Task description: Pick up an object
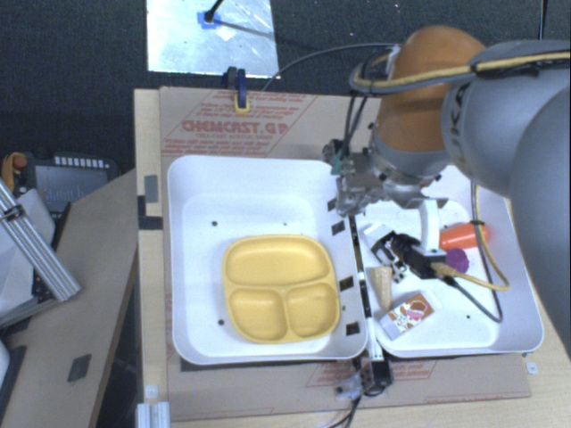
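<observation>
**Camera view: no pick made yet; claw high beside the yellow plate.**

We see nothing lifted. The claw [350, 199] hangs just beyond the far right corner of the yellow plate [281, 288], and we cannot tell whether it is open or closed. We judge the likeliest target to be the pale cone [382, 285], which lies just right of the plate in the right bin [508, 333]. Its long axis runs far to near, roughly parallel to the plate's right edge, and the narrow end seems to point toward the near rim. Farther right of the plate lie a printed card [408, 313], an orange piece [459, 235] and a purple piece [457, 260]. Descent, closing and lifting all remain.
</observation>
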`<action>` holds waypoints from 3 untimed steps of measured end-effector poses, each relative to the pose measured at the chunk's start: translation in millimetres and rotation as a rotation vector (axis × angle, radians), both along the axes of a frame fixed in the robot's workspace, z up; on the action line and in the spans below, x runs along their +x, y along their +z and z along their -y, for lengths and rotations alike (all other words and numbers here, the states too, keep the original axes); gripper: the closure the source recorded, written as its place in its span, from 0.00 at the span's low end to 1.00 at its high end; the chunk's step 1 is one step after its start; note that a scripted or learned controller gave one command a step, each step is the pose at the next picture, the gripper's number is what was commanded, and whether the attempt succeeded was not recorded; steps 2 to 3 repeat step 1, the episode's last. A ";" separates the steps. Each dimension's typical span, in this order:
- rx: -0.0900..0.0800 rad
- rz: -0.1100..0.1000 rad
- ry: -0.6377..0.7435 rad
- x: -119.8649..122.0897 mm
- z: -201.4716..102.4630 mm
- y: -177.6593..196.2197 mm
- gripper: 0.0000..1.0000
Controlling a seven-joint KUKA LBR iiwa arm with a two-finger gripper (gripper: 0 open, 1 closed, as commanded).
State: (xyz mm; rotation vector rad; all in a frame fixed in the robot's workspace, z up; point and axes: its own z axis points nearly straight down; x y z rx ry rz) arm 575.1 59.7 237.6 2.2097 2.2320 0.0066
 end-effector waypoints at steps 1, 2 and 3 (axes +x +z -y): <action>-0.001 0.000 -0.001 31.0 -44.8 -11.6 1.00; -0.001 0.000 -0.001 31.0 -44.8 -11.6 1.00; -0.001 0.000 -0.001 31.0 -44.8 -11.6 1.00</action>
